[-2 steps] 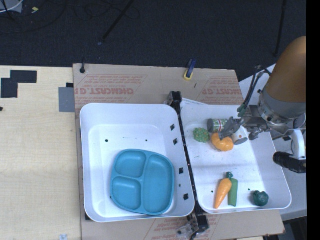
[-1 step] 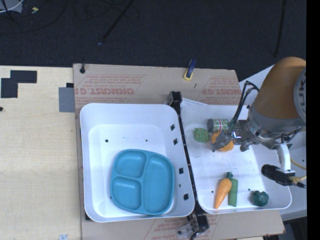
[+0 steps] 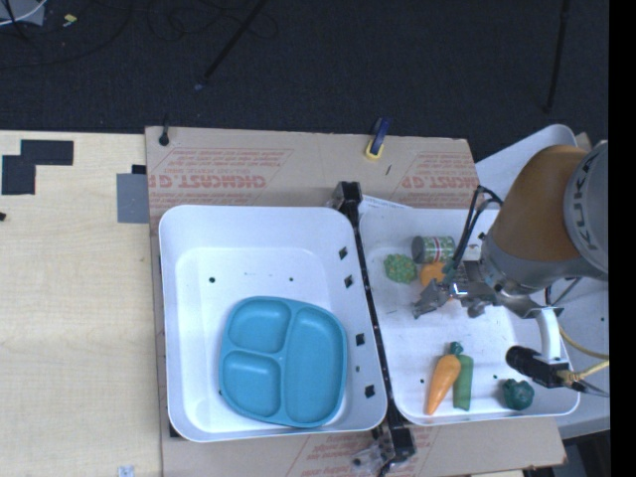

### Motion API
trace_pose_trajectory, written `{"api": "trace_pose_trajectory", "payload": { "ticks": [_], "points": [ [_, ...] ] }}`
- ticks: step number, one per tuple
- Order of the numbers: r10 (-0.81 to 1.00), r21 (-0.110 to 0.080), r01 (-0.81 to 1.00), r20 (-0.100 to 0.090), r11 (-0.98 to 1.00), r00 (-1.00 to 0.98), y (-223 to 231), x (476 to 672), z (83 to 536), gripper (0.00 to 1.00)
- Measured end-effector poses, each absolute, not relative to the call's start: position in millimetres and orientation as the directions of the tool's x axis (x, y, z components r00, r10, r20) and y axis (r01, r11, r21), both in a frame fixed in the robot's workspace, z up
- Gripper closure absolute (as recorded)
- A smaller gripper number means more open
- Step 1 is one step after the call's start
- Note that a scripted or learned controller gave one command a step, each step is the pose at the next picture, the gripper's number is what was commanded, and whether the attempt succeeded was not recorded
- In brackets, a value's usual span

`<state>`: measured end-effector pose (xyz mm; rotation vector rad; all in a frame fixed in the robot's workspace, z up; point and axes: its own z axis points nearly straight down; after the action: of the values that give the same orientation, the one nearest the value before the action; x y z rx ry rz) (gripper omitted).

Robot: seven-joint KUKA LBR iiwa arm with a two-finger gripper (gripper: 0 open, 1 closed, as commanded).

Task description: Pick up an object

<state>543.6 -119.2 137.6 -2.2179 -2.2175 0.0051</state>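
In the right bin (image 3: 397, 361), several small things lie scattered. Nearest the tool (image 3: 434, 301) are a green leafy toy (image 3: 399, 267) and a small can (image 3: 433, 247) with a green label lying on its side, both toward the bin's far end; an orange piece (image 3: 430, 273) sits just beside the can, close against the tool's fingers. The tool hangs low over the middle of this bin, its dark fingers pointing toward the divider, and whether they are spread or closed cannot be told from this slant; nothing is plainly seen between them.

Toward the near end of the same bin lie a toy carrot (image 3: 443, 381) and a green stick-like vegetable (image 3: 464, 382), touching side by side. A dark green round toy (image 3: 517, 394) rests in the near right corner, partly behind a black part of the arm's fittings.

The grey arm (image 3: 542, 222) with its orange band covers the right side of the bin and hides part of its floor.

The left bin (image 3: 199, 237) holds a blue divided plate (image 3: 283, 361) with three compartments, set toward its near end. Both bins sit on cardboard (image 3: 258, 172) spread over the counter (image 3: 70, 306).
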Motion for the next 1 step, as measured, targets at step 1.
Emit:
{"api": "trace_pose_trajectory", "payload": {
  "ticks": [1],
  "points": [
    [1.000, -0.005, 1.000, 0.002, 0.000, 0.000, -117.4, 543.2, 85.0, 0.00]
  ]
}}
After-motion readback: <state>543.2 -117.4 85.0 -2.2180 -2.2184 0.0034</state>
